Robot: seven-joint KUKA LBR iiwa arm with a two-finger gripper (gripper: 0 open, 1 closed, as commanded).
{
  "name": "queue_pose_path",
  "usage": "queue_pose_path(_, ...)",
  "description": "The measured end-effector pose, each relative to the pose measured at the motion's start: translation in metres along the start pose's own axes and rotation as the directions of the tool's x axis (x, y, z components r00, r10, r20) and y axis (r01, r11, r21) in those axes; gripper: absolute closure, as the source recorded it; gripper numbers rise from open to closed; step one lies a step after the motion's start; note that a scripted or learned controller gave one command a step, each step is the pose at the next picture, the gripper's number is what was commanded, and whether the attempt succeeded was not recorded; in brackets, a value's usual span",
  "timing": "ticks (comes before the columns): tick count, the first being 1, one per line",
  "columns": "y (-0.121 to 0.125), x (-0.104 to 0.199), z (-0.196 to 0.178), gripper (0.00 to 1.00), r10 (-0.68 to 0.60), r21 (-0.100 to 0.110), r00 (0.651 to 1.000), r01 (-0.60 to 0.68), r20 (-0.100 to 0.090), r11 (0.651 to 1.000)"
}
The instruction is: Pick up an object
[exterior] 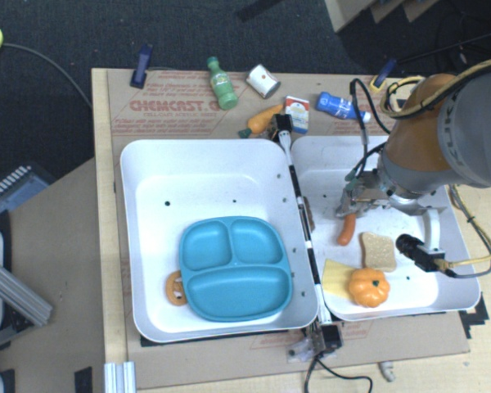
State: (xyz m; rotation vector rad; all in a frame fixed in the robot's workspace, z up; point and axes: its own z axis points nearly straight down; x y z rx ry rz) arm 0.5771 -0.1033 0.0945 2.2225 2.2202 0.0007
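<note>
Two-finger gripper [353, 207] over small orange sausage-shaped piece [345, 231] at right white bin [327, 158] nine o'clock; jaw state unclear. Risk: piece rolls, fingers miss.

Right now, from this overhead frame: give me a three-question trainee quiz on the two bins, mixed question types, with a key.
1. True or false: the blue divided plate lies in the left bin.
2. Multiple choice: what sits nearest the gripper in the right bin? A) the orange pumpkin B) the orange sausage C) the bread slice
3. Fill in: peeking out from under the plate's left edge is a brown ____.

Key: 1 true. 2 B. 3 pretzel.
</note>
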Motion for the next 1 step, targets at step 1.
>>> queue_pose_path(1,-0.0414,0.0440,-0.1187,1.00,-0.002,-0.002,1.000,0.002,0.000,1.000)
